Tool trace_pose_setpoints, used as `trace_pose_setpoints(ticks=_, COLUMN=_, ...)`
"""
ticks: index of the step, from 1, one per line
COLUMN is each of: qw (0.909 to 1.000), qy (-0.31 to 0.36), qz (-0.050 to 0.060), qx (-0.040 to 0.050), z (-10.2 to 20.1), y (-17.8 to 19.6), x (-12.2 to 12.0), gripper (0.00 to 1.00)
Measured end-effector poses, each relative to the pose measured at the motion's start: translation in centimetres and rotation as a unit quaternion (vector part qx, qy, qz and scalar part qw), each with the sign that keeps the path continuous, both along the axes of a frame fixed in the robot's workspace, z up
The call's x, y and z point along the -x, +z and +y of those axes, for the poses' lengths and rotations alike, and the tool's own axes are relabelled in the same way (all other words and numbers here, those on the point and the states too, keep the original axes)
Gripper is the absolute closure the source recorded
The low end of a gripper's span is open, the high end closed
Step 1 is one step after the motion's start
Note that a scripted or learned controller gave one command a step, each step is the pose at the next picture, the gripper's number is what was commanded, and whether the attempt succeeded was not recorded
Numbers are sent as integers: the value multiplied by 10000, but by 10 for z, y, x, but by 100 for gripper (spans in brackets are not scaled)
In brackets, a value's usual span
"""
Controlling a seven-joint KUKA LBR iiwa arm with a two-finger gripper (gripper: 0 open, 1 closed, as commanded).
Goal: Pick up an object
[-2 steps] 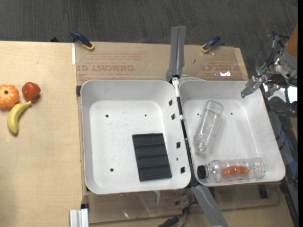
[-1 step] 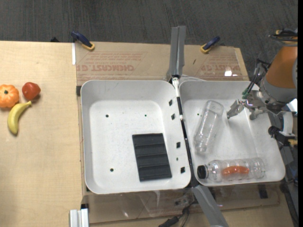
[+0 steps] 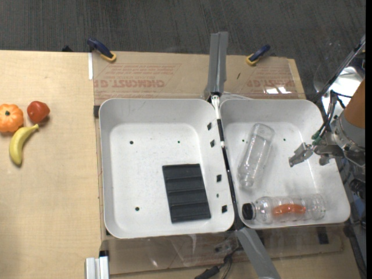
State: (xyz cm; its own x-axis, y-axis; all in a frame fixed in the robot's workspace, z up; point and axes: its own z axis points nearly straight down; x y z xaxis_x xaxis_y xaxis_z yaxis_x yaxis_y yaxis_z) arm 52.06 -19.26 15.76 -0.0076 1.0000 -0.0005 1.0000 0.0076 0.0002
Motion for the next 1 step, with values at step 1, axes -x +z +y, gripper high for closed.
trace_pose_setpoints(ticks=1, qw=10000, qy=-16, qz=23, qx=-9, z=68, y=-61, x=44, gripper=0)
